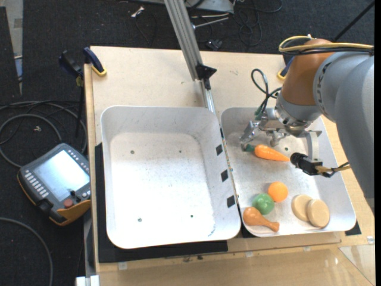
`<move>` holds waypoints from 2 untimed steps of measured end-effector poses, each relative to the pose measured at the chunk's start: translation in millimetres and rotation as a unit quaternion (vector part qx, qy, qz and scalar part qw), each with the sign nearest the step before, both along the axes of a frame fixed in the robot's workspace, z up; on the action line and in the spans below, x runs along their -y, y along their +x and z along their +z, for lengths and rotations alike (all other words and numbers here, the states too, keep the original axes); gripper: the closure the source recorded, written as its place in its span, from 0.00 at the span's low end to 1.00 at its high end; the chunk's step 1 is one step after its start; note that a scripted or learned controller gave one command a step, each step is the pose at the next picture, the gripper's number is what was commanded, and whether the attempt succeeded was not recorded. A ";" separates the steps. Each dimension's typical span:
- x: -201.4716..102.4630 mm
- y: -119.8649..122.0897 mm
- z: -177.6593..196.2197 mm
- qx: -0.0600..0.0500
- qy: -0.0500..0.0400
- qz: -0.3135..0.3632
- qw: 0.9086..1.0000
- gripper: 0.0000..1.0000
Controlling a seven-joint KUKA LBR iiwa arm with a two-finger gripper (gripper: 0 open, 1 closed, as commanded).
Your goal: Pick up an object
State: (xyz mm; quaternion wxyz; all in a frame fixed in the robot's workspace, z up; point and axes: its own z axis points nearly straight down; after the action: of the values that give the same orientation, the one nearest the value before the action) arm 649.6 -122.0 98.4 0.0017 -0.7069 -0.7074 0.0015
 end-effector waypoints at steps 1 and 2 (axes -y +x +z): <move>0.0 1.9 14.2 0.003 0.000 0.000 1.000 1.00; 1.1 -0.1 57.7 0.005 -0.001 -0.001 1.000 1.00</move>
State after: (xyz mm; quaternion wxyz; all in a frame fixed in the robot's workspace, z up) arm 649.4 -123.1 156.1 -0.0022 -0.7076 -0.7067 -0.0016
